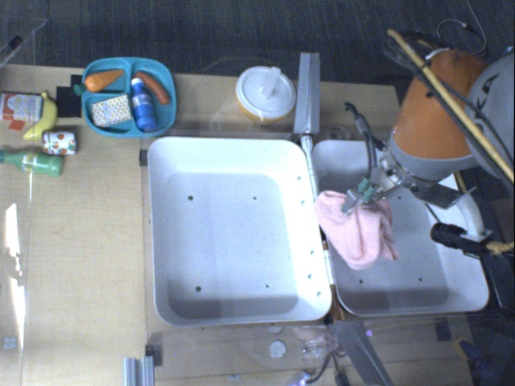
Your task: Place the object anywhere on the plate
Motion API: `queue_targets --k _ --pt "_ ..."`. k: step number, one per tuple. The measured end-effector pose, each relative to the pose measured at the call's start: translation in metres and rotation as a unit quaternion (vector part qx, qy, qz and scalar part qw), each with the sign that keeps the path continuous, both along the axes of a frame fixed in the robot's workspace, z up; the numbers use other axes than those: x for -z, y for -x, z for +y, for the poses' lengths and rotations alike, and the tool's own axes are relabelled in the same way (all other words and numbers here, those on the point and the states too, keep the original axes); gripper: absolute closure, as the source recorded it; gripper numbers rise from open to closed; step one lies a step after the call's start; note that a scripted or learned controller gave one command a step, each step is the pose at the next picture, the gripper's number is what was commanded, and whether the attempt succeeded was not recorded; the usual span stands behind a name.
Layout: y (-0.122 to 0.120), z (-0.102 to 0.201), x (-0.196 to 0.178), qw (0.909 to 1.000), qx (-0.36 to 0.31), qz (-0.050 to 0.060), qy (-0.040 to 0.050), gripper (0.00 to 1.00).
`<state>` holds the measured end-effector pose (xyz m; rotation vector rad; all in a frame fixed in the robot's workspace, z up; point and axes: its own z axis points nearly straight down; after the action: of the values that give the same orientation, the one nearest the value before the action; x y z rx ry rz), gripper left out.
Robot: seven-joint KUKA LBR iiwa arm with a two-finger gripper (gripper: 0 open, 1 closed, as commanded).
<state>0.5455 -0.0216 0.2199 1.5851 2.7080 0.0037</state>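
A crumpled pink cloth lies at the left side of the right bin, with its edge against the divider between the bins. My gripper reaches in from the right and presses into the cloth's top edge. Its fingers are shut on a bunched fold of the fabric. The blue divided plate sits on the bench at the far left, beyond the left bin, and holds toy foods, including a carrot and a blue bottle.
The left bin lies between the cloth and the plate. A white lidded cup stands behind the bins. Small toy items lie at the bench's left edge. The orange-banded arm and its cables hang over the right bin.
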Motion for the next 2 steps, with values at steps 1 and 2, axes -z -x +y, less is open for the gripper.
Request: queue_targets --k 1,2 --pt "-0.021 0.056 -0.001 0.9799 -0.199 -0.001 0.0006 1.0" --pt "-0.046 0.101 -0.014 0.9201 -0.392 -0.002 0.0014 1.0"
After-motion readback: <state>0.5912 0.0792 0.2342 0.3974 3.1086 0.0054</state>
